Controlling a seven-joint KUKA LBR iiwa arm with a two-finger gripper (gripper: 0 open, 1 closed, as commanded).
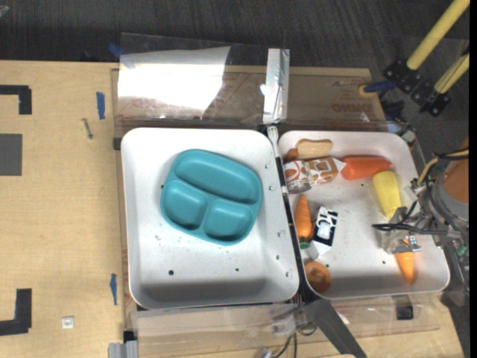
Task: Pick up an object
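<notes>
Teal divided plate (212, 195); left white bin (141, 274)

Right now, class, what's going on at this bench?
A robot arm reaches in from the right over the right bin, its gripper low near the yellow piece and a small carrot. Nothing shows between its fingers, so no pick is confirmed. More toy food lies in that bin. The left bin holds a teal tray.

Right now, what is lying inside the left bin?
Inside the left bin lies one teal divided plate, upside up, with three compartments. Small dark specks dot the white floor around it. Whatever is under the plate is covered and cannot be seen.
</notes>
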